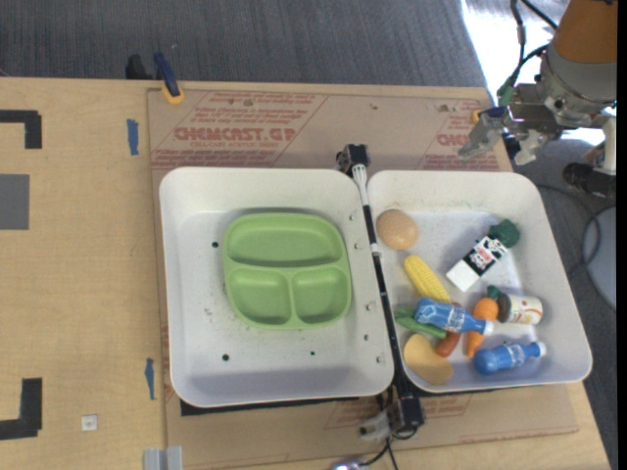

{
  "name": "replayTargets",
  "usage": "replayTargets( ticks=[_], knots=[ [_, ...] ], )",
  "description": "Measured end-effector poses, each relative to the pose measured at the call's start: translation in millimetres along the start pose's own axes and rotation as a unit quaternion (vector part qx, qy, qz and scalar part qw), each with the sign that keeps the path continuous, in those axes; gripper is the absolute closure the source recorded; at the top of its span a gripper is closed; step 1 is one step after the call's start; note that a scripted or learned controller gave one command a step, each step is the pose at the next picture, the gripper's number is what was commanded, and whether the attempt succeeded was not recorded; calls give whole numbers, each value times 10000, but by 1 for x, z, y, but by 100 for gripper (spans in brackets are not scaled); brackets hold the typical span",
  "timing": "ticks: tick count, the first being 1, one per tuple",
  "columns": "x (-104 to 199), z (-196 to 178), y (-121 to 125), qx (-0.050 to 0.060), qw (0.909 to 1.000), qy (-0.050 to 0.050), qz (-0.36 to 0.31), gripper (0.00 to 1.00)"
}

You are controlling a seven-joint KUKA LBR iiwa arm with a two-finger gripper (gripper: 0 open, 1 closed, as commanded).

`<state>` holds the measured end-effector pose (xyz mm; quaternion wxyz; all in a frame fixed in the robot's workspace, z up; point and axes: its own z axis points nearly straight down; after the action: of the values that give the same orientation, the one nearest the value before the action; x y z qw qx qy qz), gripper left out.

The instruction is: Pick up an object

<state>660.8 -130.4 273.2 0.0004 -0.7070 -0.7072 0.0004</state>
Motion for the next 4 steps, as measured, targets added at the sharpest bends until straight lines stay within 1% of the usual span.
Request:
replayTargets(
  ticks=[1,2,3,4],
  knots=[
    [-21,101,-54,-3,9965,0,-838,0],
    [-16,165,-84,-29,9510,-13,-3091,0],
    [16,187,-104,-20,8727,-10,-4883,0],
    [37,187,-158,-19,8501,-11,-5265,0]
  ],
)
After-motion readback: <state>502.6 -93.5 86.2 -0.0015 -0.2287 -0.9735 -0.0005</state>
